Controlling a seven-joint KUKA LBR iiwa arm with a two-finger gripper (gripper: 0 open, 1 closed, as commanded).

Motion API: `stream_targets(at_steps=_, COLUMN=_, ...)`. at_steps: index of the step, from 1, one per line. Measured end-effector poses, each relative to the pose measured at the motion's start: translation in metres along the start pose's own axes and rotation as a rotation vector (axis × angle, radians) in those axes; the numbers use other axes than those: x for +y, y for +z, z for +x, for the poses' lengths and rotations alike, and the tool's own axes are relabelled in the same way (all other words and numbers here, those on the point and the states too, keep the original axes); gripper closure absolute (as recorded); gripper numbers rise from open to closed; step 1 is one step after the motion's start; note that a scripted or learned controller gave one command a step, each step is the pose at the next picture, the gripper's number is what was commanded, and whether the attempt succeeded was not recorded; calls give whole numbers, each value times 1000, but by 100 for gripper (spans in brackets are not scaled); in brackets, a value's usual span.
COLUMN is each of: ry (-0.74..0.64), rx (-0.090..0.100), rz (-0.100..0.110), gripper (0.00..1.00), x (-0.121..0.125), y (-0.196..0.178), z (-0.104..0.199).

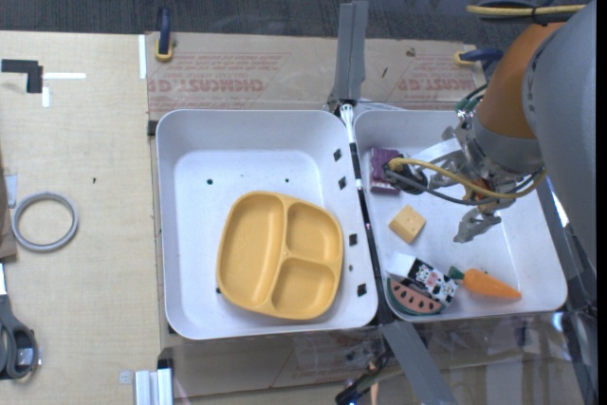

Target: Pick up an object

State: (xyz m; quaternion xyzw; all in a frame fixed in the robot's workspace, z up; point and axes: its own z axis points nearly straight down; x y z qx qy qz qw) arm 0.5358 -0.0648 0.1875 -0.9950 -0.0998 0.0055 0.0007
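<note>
We are hovering the claw (477, 225), its grip state unclear, over the right bin (531, 294); next, descend onto the carrot (491, 285).

Red print runs along the cardboard sheet (228, 71) that lies on the tabletop behind the two bins, up and to the left of the pincer (474, 225). It is seen upside down and mirrored from this side; the large letters look like "CHEMCAS" or something near it, and I cannot fix the exact word. A smaller red line under it is too fine to read. The same red print shows again on the cardboard (432, 81) behind the right bin, straight above the pincer, cut off by the arm, with only a few letters such as "GP" showing. No other writing can be read.
</note>
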Motion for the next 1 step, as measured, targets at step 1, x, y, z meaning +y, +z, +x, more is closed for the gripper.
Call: stream_targets(at_steps=1, ry=0, rx=0, rz=0, gripper=0, x=0, y=0, z=0)
